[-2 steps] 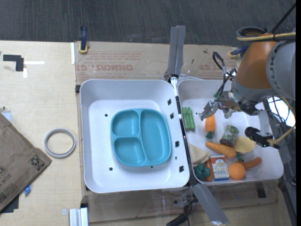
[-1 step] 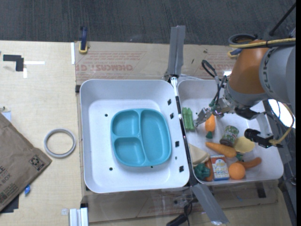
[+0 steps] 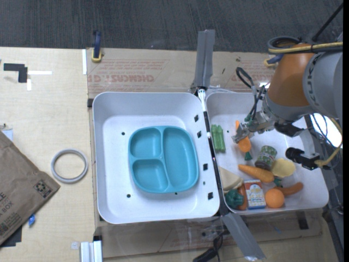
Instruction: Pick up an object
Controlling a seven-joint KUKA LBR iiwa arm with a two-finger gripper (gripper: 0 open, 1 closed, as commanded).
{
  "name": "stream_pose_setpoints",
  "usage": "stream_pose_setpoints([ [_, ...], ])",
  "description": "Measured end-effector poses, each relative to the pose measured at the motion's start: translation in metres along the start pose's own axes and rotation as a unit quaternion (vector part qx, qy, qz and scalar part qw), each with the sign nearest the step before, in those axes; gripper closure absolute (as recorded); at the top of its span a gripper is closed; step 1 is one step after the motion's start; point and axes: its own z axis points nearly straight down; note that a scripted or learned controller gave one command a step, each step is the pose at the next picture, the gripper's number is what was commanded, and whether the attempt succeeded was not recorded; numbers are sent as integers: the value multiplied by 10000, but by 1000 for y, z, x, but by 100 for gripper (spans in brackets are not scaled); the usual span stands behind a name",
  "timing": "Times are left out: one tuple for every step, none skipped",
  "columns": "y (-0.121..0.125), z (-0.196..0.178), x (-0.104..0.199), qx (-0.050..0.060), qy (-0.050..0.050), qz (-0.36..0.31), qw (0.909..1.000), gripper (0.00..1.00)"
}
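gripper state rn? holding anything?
Gripper: down in the right bin, right at a small orange piece. Cannot tell if it is open, closed or holding it.

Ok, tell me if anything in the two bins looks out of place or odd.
Nothing looks spilled or broken. The blue tray lies flat in the left bin. The toy food sits jumbled toward the near end of the right bin, the carrot askew among it.
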Motion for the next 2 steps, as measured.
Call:
stream_pose_setpoints([
  [27,-91,48,2,0,525,9986,100],
  [1,-168,59,7,-1,55,10000,100],
])
